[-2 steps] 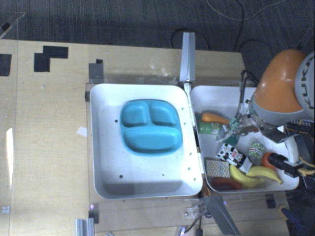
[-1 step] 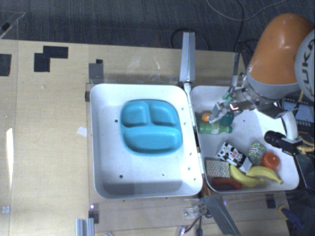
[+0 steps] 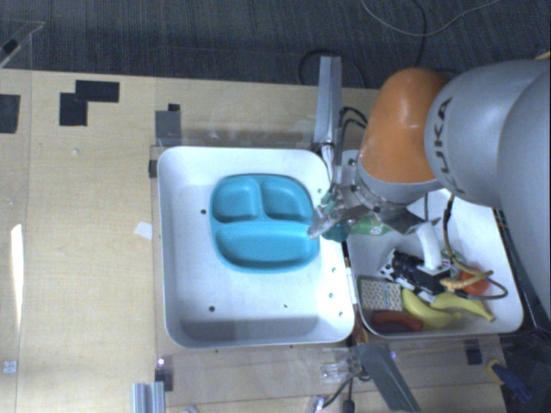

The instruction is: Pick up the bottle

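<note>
The arm (image 3: 482,119) is hanging over the divide between the two bins, its claw (image 3: 331,218) clenching a green bottle (image 3: 357,226) just above the right bin (image 3: 508,317). The pick looks nearly done; next it needs a steady lift clear.

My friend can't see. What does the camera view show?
A big grey robot arm reaches from the right, its hand low between two white bins. The left bin holds a blue divided plate; the right bin holds a banana and other small things.
</note>
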`<action>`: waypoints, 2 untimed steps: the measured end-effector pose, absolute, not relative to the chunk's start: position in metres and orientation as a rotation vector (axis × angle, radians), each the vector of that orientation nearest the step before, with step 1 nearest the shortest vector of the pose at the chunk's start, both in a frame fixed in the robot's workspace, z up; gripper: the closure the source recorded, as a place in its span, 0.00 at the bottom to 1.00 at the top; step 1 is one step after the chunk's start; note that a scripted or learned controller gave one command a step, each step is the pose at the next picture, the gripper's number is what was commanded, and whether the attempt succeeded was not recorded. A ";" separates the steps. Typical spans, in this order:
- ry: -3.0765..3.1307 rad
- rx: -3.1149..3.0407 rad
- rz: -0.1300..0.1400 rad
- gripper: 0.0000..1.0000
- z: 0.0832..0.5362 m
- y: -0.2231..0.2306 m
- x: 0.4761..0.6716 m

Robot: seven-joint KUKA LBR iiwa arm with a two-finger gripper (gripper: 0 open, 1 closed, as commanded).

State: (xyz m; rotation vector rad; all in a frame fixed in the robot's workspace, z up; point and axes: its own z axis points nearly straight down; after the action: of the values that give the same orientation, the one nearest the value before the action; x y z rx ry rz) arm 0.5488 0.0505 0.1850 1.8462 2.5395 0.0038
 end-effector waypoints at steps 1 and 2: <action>2.401 2.022 0.005 1.00 0.233 0.117 0.574; 2.407 2.011 0.010 1.00 0.244 0.118 0.575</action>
State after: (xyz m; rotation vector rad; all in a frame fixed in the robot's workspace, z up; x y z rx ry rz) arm 0.5747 0.1178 0.2436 2.0109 2.4071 0.0099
